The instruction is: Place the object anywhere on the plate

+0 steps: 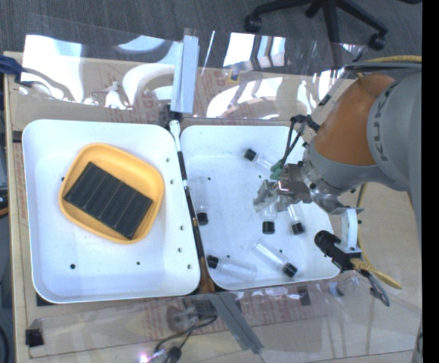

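At the left of the frame, the left bin (pixel 34 203) holds a yellow plate (pixel 147 174). A dark ribbed rectangular pad (pixel 107 200) lies on the plate, its long axis running from upper left to lower right.

Right of centre, the right bin (pixel 219 157) contains several small clear vials with black caps. One vial (pixel 254 156) lies in the upper middle of the bin. Another vial (pixel 231 264) lies near the lower edge, its long axis close to horizontal and its black cap pointing left. A further vial (pixel 273 258) lies just to its right, its axis slanting down to the right and its cap at the lower right end.

Which vial is the intended object cannot be told.

The gripper (pixel 278 195) is seen low over the middle right of the right bin, among the vials. Whether anything is held cannot be told, as the tip is small and cluttered.

Risks are judged as follows. The vials are round, clear and small, so rolling or slipping from a grasp is likely. Neighbouring vials may be knocked. The ribbed pad covers most of the plate, so a released vial may roll off.
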You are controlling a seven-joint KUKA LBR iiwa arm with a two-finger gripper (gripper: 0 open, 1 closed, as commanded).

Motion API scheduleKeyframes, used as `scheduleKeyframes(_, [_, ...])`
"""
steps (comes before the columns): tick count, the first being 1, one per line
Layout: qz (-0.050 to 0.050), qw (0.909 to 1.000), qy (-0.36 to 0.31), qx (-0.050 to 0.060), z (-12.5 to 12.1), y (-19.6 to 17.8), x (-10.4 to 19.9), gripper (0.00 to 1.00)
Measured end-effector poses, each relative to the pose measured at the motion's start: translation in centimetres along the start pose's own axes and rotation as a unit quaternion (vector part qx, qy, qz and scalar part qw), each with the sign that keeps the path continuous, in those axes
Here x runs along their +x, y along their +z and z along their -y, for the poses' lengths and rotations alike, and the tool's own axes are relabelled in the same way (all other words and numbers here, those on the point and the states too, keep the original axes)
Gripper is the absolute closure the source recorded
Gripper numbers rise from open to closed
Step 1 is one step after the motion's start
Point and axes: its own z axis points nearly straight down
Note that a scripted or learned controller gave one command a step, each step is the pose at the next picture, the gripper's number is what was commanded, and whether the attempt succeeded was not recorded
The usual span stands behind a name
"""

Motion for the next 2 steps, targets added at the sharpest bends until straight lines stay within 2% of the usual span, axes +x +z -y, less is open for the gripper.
scheduleKeyframes(1, [-0.001, 0.9984, -0.056, 0.001, 3.4, 0.0, 6.5, 1.00])
scheduleKeyframes(2, [-0.001, 0.9956, -0.093, 0.001, -1.6, 0.5, 13.9, 1.00])
